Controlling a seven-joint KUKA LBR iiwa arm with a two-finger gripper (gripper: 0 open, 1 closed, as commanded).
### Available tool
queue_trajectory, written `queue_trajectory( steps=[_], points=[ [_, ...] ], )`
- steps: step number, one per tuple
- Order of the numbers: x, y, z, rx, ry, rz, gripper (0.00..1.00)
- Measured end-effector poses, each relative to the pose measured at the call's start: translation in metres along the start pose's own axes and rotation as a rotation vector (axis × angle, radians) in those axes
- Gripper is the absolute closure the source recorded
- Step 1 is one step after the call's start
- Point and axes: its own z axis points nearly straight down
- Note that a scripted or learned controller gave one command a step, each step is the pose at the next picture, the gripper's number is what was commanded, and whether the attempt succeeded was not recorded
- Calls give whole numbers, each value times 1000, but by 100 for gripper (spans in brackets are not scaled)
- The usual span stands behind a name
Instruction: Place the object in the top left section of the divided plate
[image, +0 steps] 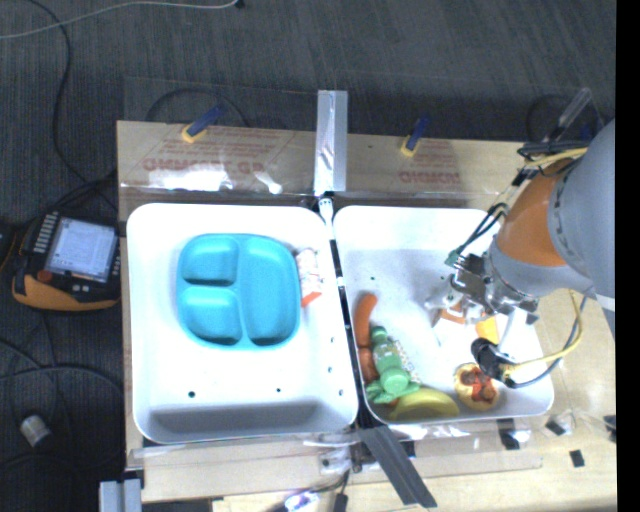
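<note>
Two shallow white bins sit side by side on the bench, split by a dark ridge running down the middle. Far left, off the bench on the dark floor, lies a small device with a screen (75, 255).

The left bin (160, 400) holds a blue divided plate (240, 290) in its upper half, with two small sections on its left side and one long section on its right. All three sections are bare. Plenty of white floor lies open below the plate and along the bin's left wall. Just beside the plate's right rim, close against the bin's right wall, lies a small white and orange object (309, 277).

The right bin (400, 250) is crowded along its left wall and lower edge: an orange carrot (365, 312), a green bottle (390, 368), a yellow banana (425, 404), and a yellow and red item (476, 388) in the lower right corner. Its upper half is open floor.

Over the right side of this bin hangs the gripper (462, 300), low above the bin's floor, below the orange band (525, 225). A small orange and white piece sits at its tip, but I cannot tell how wide the pincer stands or whether it grips anything.
</note>
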Motion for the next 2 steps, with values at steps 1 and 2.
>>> queue_trajectory(
  steps=[1,2],
  points=[
    [69,-2,1,-3,-4,227,100],
    [75,-6,1,0,-3,599,100]
  ],
)
